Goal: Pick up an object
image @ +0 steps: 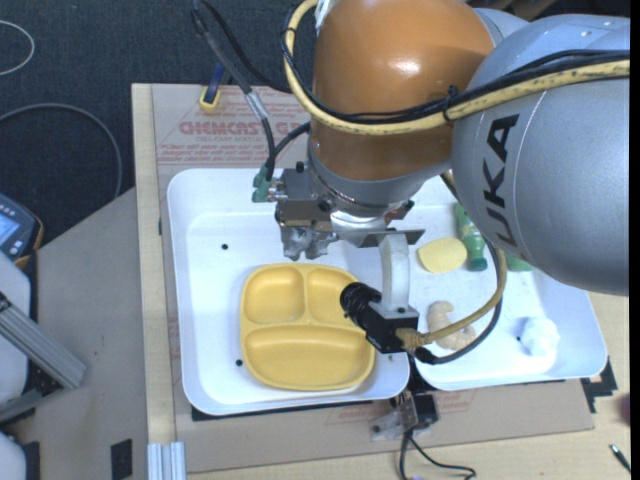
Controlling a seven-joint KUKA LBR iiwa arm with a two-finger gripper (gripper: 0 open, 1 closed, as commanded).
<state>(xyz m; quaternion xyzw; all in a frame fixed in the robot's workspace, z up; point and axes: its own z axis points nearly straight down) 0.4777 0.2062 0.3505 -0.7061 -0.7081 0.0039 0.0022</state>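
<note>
Currently: gripper [308, 240] low at frame centre above yellow divided tray [300, 326] in left bin [195, 268]; claw state cannot be told; pickup seemingly pending.

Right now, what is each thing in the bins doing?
Yellow divided plate: lying flat, right side up, in the left bin.
Claw: hanging just above the plate's far edge.
Pale yellow round piece: lying in the right bin.
White lump: lying in the right bin.
</note>
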